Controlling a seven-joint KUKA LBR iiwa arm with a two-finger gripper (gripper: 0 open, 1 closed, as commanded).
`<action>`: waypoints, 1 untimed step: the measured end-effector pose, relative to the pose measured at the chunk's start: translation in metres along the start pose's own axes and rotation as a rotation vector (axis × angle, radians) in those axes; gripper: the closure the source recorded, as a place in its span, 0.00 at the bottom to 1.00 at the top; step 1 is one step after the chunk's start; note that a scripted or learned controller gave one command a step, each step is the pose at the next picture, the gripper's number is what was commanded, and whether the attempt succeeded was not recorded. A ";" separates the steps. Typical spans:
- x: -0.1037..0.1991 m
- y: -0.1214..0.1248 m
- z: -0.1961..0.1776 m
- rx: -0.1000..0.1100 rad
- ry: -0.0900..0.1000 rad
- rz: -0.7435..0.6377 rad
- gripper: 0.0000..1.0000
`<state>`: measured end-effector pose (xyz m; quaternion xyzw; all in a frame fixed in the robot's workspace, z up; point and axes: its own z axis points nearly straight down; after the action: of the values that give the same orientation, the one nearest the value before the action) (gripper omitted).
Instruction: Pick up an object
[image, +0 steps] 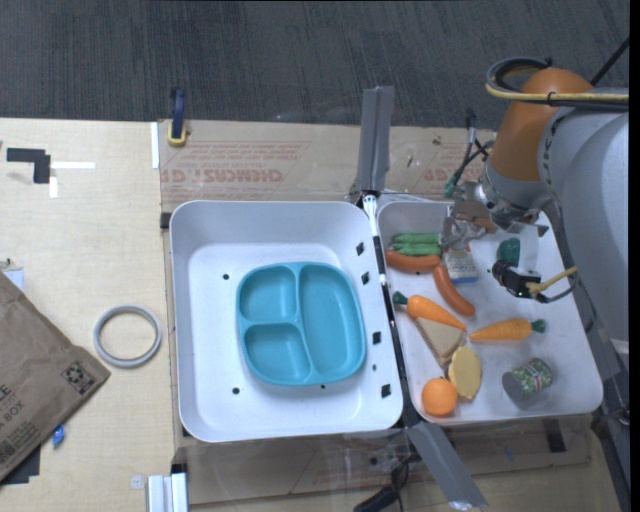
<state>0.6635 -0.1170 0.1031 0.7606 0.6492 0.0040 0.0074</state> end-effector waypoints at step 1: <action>0.003 0.001 0.000 -0.003 0.004 -0.003 0.00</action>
<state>0.6646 -0.1138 0.1027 0.7596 0.6503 0.0064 0.0071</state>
